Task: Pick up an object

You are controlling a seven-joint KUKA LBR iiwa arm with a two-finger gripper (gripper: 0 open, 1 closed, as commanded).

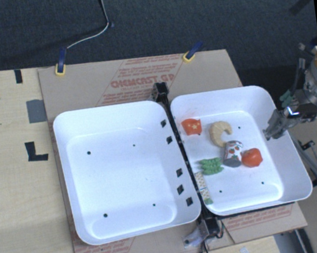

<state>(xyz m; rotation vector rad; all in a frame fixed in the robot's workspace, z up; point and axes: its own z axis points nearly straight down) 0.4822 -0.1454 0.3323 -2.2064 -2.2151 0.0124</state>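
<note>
Two shallow white bins sit side by side on a cardboard sheet [140, 79] laid over the wooden tabletop [13, 172]. The left bin [70, 164] has a bare white floor. The right bin [275, 188] holds a small cluster of objects: an orange-red piece [192, 126] near the divider toward the far side, a pale tan curved piece [221, 131] just right of it, a green item [211, 166] lower down near the divider, a grey and dark object [232, 153] beside it, and a red round object [252, 158] touching that grey one on its right. The end effector [275, 126] hangs at the right bin's right rim, above the wall and apart from all the objects. Nothing lies between its fingers; whether they are parted or closed I cannot tell
</note>
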